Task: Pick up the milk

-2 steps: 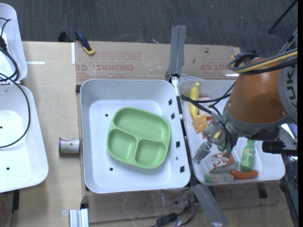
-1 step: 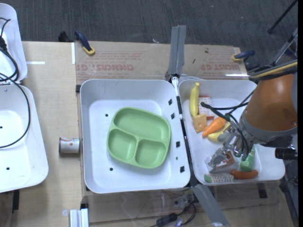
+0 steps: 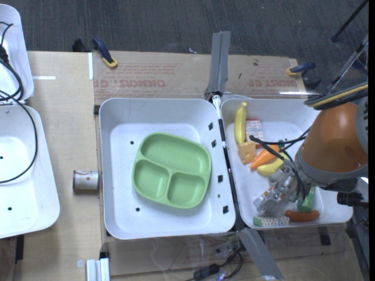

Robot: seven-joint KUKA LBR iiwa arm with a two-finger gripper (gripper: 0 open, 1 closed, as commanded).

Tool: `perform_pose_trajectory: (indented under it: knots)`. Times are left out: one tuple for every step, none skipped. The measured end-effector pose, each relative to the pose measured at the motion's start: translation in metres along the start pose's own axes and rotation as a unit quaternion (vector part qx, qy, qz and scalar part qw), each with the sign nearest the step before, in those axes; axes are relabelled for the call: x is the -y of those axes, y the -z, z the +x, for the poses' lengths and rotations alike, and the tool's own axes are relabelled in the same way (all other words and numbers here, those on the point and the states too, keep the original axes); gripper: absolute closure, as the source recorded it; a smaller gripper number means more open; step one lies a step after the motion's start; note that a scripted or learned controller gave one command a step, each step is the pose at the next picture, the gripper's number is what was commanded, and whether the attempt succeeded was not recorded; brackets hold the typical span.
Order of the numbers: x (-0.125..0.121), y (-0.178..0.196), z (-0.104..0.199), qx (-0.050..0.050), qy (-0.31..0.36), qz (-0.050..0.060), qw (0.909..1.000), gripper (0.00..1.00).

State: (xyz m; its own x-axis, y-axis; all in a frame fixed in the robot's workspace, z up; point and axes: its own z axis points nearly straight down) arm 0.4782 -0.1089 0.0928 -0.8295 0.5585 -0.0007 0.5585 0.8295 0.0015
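A white carton with red print, which may be the milk, lies at the back of the right bin beside an upright yellow banana. My gripper reaches down into the front half of the right bin, well in front of that carton. It hangs over a small flat white and green box at the bin's front wall. The arm's orange band hides the right part of this bin.
In the right bin lie an orange cheese wedge, a carrot, a second yellow piece, a green item and a red sausage. The left bin holds a green divided plate.
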Motion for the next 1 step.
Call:
perform_pose_trajectory:
  knots:
    - [-0.0005,0.0088,0.0003,-0.001,-0.002,-0.001,1.0000,1.00]
